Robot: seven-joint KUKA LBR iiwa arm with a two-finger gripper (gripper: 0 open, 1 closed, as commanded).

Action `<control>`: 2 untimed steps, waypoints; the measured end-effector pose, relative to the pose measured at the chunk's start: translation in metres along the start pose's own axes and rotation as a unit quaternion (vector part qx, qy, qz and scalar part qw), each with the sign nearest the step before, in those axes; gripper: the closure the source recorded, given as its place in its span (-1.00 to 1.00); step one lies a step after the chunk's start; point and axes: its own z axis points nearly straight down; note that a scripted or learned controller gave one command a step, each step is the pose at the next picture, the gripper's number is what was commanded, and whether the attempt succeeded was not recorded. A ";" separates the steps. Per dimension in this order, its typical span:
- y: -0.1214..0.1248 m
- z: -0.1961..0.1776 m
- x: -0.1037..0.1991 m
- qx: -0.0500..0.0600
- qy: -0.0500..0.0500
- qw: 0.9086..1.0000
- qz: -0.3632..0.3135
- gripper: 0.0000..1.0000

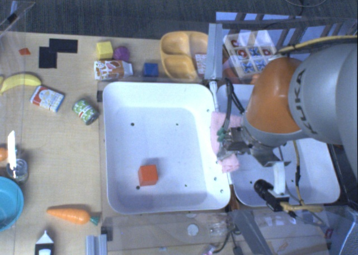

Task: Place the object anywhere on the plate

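A small orange-red cube (148, 175) lies in the left white bin (120, 136), towards its front left. My gripper (226, 139) hangs over the divide between the two bins, below the arm's orange band (274, 103). Something pink (229, 163) shows at the gripper, along the left bin's right rim; whether it is held I cannot tell. On the right, the white plate (316, 178) with a rounded edge lies mostly hidden under the arm.
On the bench left of the bins lie a banana (19, 82), a small carton (47, 99), a green can (85, 111), a carrot (70, 215) and a blue bowl (8, 203). A yellow divided dish (182, 55) and small blocks stand behind the left bin.
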 end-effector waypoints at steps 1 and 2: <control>0.002 -0.028 0.022 -0.002 0.000 0.996 0.087 1.00; 0.002 -0.024 0.044 -0.002 0.000 0.989 0.146 1.00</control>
